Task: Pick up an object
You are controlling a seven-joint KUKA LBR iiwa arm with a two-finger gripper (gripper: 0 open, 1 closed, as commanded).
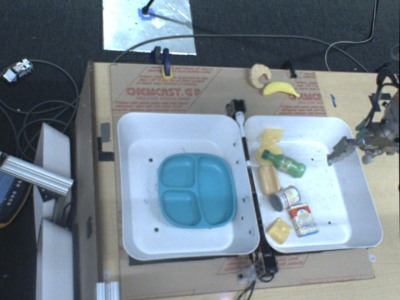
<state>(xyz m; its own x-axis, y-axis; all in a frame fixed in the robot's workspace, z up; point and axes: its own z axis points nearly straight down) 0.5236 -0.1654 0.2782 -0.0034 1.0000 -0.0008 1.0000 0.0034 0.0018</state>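
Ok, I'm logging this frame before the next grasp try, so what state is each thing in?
green bottle: lying on its side, right bin
can: tipped on its side
red and white box: lying flat
blue divided plate: right way up, left bin
banana: on the bench behind the bins
gripper: over the right bin's right edge, nothing seen between its fingers

Green bottle (284,162) lies tilted among perhaps food items in right bin (356,186).
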